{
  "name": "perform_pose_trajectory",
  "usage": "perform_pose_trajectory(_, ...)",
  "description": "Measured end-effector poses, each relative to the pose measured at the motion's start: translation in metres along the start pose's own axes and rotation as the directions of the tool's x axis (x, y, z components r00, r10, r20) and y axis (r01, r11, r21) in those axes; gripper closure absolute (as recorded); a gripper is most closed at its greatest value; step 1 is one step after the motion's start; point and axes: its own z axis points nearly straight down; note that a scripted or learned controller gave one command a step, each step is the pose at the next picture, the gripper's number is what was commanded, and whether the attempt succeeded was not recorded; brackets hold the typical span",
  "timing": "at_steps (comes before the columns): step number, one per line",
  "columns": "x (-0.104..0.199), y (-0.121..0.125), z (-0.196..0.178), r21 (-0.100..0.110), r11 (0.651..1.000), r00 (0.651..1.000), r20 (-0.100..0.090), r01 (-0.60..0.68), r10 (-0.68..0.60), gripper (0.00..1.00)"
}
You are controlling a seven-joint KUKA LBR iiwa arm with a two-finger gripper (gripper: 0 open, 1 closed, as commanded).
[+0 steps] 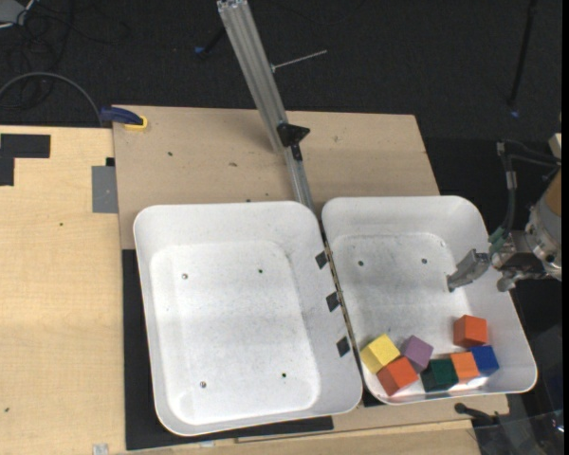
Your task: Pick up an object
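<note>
While the bench (379, 150) carries two shallow white bins side by side, the coloured blocks all lie in the right bin (408, 218), gathered at its near right corner. Farthest from that corner's cluster, a red-orange block (471, 330) sits a little apart, toward the bin's right wall. Below it, a row runs leftward along the near wall: a blue block (486, 358), an orange block (465, 364) touching it, a dark green block (440, 374), a red block (396, 375), with a yellow block (381, 351) and a purple block (417, 350) just behind. Each block is roughly cubic, so no long axis can be assigned; several sit rotated, edges at a slant to the bin walls. No brand, label or legible writing appears on blocks, bins or bench. Left bin (171, 226): white floor with small dark dots. Reaching in from the right, the gripper (476, 268) hangs over the right bin near its right wall, above and apart from the red-orange block; one grey finger (467, 269) points left and down, and nothing is seen between the fingers, though whether they are spread or closed cannot be told. An aluminium rail (261, 79) rises at a slant behind the bins.
</note>
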Motion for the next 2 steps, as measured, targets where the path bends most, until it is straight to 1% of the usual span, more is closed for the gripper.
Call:
perform_pose_trajectory(1,0.014,-0.027,-0.195,-0.009,1.0,1.0,0.004,0.008,-0.008,0.0)
perform_pose_trajectory(2,0.113,-0.025,-0.221,-0.004,1.0,1.0,0.0,0.014,-0.014,0.0)
